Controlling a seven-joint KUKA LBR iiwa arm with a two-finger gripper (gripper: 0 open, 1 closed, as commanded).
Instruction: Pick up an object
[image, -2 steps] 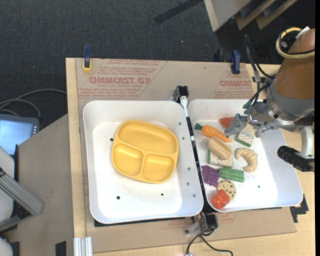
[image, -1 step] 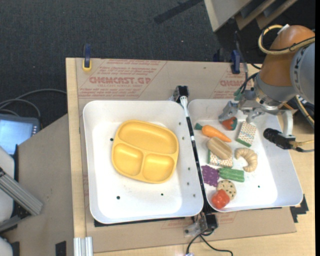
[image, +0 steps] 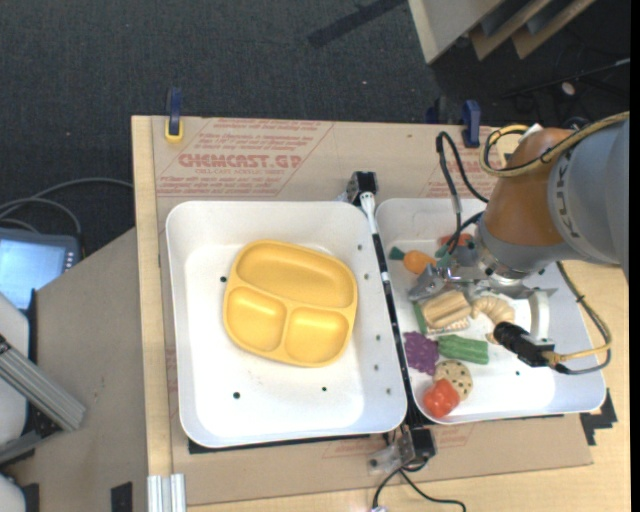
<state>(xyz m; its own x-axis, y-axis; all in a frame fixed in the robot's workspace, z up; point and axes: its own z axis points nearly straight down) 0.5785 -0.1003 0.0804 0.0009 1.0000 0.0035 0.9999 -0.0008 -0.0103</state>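
Table (image: 250, 160): brown board top, printed red lettering, carries two shallow white bins side by side

Left bin (image: 200, 380): holds a yellow divided plate (image: 290, 302), three compartments, sitting left of the divider between bins. Stiff moulded plastic by the look, light but broad and smooth; judged too wide for a two-finger grip except at the rim

Right bin (image: 570, 395): holds the small toy clutter, all to the right of the yellow divided plate. The arm (image: 555, 205) reaches down over it; pincer (image: 447, 283) sits low among the pieces, just above a tan bread-like block (image: 447, 312). Whether the pincer is spread or pressed together, cannot tell; nothing seen pinched

Candidates, largest first:
- tan bread-like block: likely light, blocky, flat sides; take across the short width
- green piece (image: 463, 348): long, smooth, may slip; grip mid-length
- purple grape cluster (image: 421, 350): bumpy, may roll out
- red and tan round pieces (image: 445, 388), nearest the front edge: small, probably hard plastic, well clear of the arm
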